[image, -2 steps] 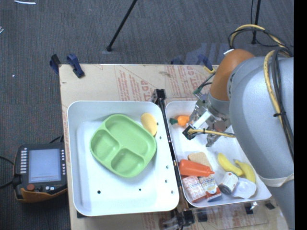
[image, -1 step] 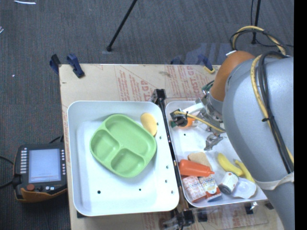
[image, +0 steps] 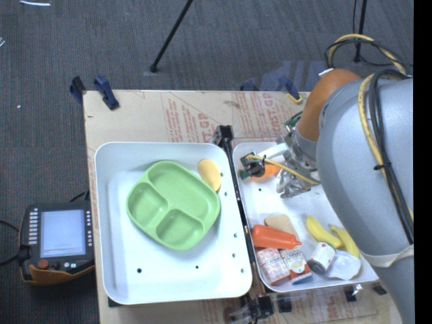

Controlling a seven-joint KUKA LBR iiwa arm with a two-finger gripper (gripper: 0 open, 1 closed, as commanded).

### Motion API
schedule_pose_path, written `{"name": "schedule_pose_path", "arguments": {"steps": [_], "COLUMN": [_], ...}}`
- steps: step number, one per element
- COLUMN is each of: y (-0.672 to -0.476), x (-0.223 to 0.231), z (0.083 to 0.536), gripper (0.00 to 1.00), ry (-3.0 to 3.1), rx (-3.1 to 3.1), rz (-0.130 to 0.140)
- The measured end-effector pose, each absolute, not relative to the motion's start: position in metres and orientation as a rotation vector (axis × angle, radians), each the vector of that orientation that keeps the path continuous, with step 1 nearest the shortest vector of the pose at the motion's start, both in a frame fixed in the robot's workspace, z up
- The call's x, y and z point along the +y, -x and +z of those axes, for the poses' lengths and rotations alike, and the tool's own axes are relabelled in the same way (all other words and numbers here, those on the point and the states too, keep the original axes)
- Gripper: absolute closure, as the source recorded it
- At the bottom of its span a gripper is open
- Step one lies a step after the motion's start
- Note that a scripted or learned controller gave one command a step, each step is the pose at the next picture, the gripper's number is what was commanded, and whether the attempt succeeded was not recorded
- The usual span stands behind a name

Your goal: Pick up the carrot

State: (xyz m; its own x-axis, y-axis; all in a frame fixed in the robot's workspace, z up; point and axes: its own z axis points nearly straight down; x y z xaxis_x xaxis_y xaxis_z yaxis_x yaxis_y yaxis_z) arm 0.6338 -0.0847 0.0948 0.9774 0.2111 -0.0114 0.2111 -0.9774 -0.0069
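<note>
In the back left part of the right bin [image: 251,208] lies a small orange carrot [image: 268,171] with a dark green end pointing left. My gripper [image: 293,183] hangs low over the bin just right of the carrot, touching or nearly touching its right end, which it partly hides. A thin yellow rod or cable [image: 283,167] runs across the carrot from the gripper. The grey arm [image: 368,160] covers the right side of this bin.
The right bin also holds an orange-red tapered piece [image: 275,237], a tan slice [image: 279,223], two yellow bananas [image: 317,229], a small packet [image: 273,264] and a white cup [image: 322,256]. In the left bin [image: 121,275] rest a green divided plate [image: 173,204] and a yellow piece [image: 210,174].
</note>
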Motion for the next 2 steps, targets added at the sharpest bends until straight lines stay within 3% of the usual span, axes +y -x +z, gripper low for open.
{"name": "schedule_pose_path", "arguments": {"steps": [1, 2], "y": [-0.6032, -0.6034], "x": [-0.1642, -0.1638], "z": [0.0861, 0.0861], "gripper": [1.0, 0.0], "ry": [3.03, 3.029], "rx": [-0.814, -0.814], "rz": [0.009, 0.008]}}
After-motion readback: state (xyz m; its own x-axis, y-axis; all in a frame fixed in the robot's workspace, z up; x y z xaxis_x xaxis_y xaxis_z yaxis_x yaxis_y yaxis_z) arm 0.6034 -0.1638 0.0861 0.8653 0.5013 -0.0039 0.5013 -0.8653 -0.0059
